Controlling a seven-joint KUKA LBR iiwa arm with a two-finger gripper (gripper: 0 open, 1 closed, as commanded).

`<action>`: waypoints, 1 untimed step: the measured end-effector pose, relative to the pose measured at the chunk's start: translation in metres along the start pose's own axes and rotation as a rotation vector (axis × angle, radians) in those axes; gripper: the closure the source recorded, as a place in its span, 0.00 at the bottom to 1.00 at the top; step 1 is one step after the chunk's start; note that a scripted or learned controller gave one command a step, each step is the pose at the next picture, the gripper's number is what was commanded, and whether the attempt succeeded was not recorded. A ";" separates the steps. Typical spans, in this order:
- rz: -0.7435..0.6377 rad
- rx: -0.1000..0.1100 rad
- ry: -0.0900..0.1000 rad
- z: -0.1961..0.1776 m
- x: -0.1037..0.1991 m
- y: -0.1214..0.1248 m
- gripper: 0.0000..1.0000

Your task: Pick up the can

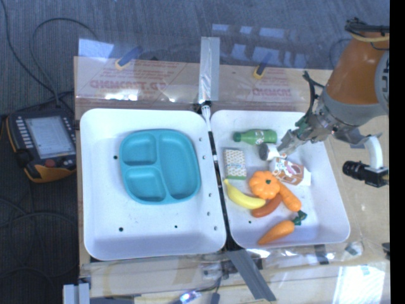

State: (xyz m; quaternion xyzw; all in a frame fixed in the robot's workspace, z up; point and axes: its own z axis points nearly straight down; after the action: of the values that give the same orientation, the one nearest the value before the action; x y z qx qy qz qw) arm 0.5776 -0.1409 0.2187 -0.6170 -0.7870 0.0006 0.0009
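2 white bins are sitting side by side on the bench, and every place here is being given from the pumpkin (264,184), an orange toy lying in the right bin (329,201).

Far left of the pumpkin, off the bench, a pendant (41,141) with a grey screen is lying on the floor. The left bin (88,189) is lying left of the pumpkin and is holding a teal plate (158,165) with 3 compartments. Closer in, up and to the left of the pumpkin, a small checkered box (235,163) is lying flat. A banana (242,197) is lying just below and left of the pumpkin, nearly touching it. A green bottle (255,136) is lying on its side well above the pumpkin.

2 carrots are lying lower right of the pumpkin: 1 carrot (290,198) is sitting just beside it, and the other carrot (276,232) is lying farther down.

The can (288,171), white with red print, is lying tilted against the pumpkin's upper right side.

The gripper (281,145) is hanging above and slightly right of the pumpkin, just over the can's upper end; I cannot tell whether it is parted or closed, nor whether it is touching the can. The arm (357,75) is reaching in from far up and right of the pumpkin.
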 end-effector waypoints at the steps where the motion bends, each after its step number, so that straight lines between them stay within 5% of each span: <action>1: 0.168 0.000 0.000 0.000 0.040 0.001 1.00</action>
State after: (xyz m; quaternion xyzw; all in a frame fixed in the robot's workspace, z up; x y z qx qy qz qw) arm 0.5689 -0.1016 0.2192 -0.6809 -0.7324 0.0007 0.0011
